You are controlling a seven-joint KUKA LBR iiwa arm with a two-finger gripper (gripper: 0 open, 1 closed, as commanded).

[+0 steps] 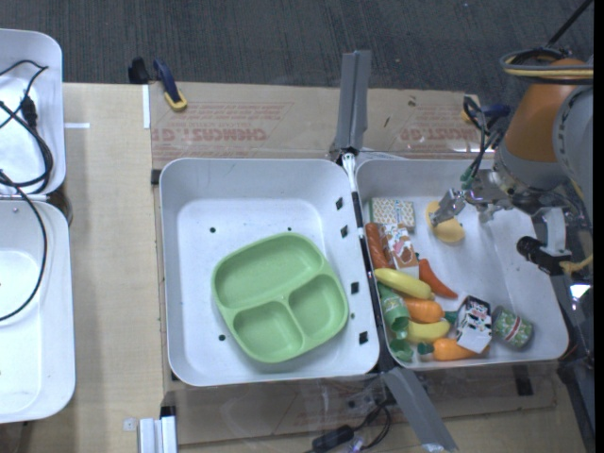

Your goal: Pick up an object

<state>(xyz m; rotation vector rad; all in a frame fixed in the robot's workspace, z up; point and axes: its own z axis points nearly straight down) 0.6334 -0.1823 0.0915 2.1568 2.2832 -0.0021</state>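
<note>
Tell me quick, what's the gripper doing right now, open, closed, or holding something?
Gripper: over the right bin, right at the yellow toy; open or shut cannot be told.

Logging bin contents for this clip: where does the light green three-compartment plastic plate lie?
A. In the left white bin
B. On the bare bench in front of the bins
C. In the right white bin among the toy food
A: the light green three-compartment plastic plate lies flat on the floor of the left white bin.

Two white bins [179, 253], one green plate [278, 297], two bananas [404, 282]
</note>
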